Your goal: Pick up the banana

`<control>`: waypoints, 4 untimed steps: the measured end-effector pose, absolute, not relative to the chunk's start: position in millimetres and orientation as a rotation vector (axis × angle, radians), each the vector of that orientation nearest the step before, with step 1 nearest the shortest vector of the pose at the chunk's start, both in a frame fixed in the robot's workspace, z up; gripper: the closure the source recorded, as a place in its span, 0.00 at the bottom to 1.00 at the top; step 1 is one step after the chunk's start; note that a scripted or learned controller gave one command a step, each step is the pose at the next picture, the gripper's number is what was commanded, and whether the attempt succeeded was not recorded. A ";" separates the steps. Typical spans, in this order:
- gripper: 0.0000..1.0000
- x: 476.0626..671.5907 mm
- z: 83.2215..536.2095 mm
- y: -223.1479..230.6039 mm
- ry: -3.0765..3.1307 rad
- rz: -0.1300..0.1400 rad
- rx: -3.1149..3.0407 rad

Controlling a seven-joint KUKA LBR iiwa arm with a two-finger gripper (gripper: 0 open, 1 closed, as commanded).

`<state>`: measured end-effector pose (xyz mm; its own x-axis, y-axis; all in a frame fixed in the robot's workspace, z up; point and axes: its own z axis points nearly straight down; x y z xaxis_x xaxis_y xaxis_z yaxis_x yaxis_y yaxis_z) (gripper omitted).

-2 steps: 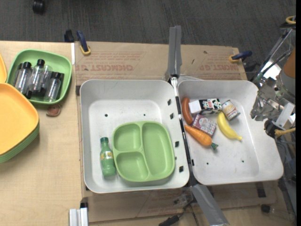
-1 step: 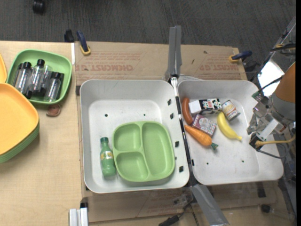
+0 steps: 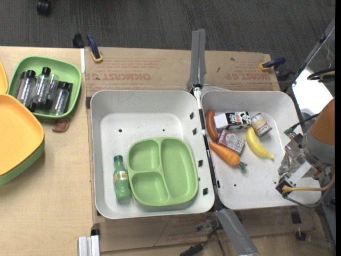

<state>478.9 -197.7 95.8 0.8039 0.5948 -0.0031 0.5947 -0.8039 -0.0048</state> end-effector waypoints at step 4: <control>1.00 485.2 91.4 -219.8 -0.335 0.003 -3.118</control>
